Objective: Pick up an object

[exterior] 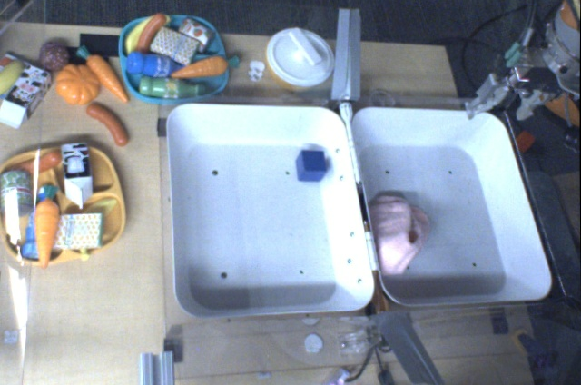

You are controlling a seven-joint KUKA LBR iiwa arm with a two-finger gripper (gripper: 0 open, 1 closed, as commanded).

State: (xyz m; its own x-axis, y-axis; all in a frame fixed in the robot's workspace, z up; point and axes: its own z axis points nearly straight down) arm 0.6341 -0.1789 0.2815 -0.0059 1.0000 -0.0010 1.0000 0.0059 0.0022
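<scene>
The tabletop (136, 301) is seen to carry two white bins side by side; the left bin (259, 283) holds a blue cube (311, 164) toward its far right part; the right bin (454, 283) holds a pink lump (398, 231) by its left wall, near side; the arm (565, 56) is seen at the far right, outside the bins; its pincer (495, 93) hangs just past the right bin's far right corner, and nothing is seen between its fingers, though whether they are spread cannot be told.
</scene>
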